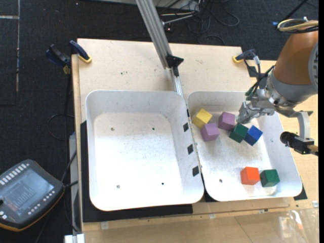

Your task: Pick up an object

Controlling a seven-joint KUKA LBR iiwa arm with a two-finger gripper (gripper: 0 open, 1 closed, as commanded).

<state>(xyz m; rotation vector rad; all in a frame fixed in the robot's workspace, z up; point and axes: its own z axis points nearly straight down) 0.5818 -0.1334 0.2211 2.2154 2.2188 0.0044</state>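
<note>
The pincer (245, 117) hangs low in the right bin (288, 158); whether it is open or closed cannot be told. A green block (238, 132) lies just beneath its tip, touching a blue block (254, 134). Left of the pincer sit two purple blocks (227, 119) (210, 131) and a yellow block (202, 118).

Two white bins (136, 97); seven blocks: two purple (210, 131), two green (239, 132), one yellow (202, 118), one blue (253, 134), one orange (249, 175).
</note>
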